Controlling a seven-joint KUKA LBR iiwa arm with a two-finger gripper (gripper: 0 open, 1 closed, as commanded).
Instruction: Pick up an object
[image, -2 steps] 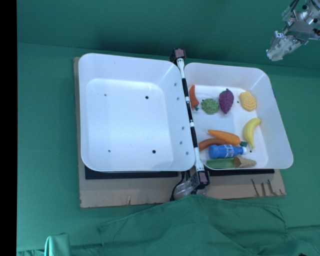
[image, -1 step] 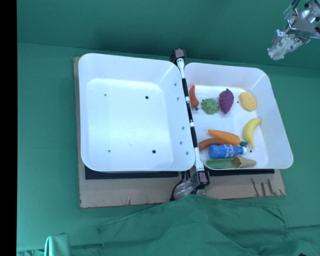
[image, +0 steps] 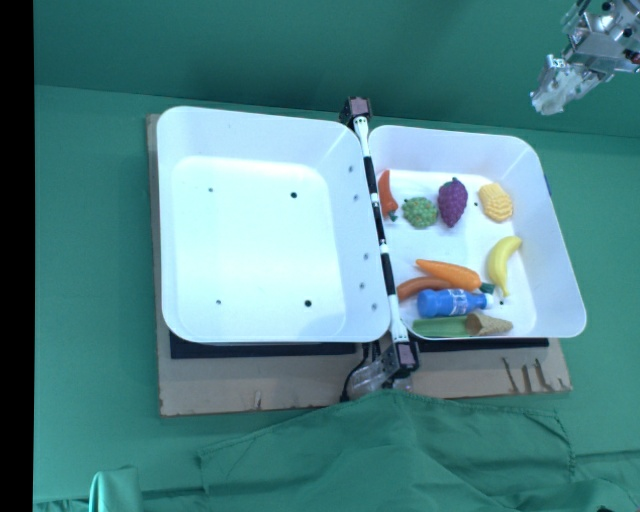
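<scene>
The gripper (image: 556, 92) hangs in the upper right corner of the frame, above the green backdrop and apart from both bins; whether its fingers are open or closed cannot be told, and nothing is seen between them. The right bin (image: 560, 290) holds the objects: purple grapes (image: 452, 201), a green cluster (image: 419, 212) and yellow corn (image: 495, 202) in its upper part; a banana (image: 502, 262) at right; a carrot (image: 448, 272) and blue bottle (image: 452, 301) lower down; the left bin (image: 200, 140) sits just beside it
</scene>
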